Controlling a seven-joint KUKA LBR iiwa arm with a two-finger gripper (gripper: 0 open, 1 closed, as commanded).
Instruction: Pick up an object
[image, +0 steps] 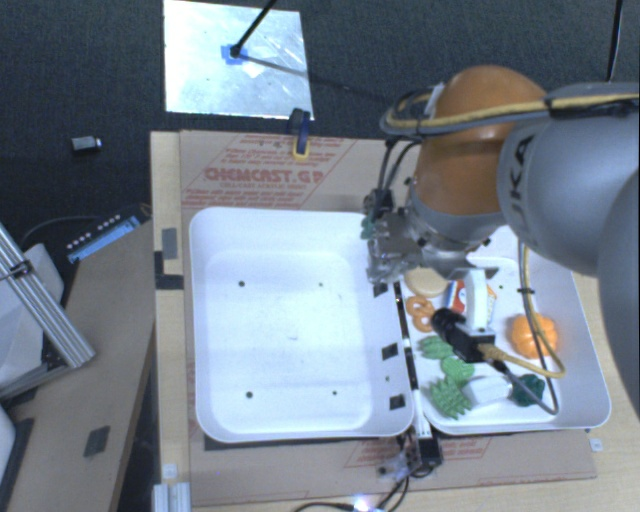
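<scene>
My gripper (381, 268) hangs over the left edge of the right bin (590, 390), close to the wall between the two bins. Right of it, in that bin, lie a tan round piece (426, 282) and an orange pretzel-shaped ring (420, 313). Further down sit three green leafy toys (450, 375). A white and orange tube (479, 299), an orange fruit-like toy (533, 335), a dark green piece (527, 392) and a small white piece (487, 394) lie more to the right. The big orange and grey wrist hides the bin's far part.
The left bin (210, 330) adjoins the right one. Both rest on a cardboard sheet (260, 172). A yellow and blue clamp (299, 133) stands at the sheet's far edge, with a shiny plate (235, 55) behind it.
</scene>
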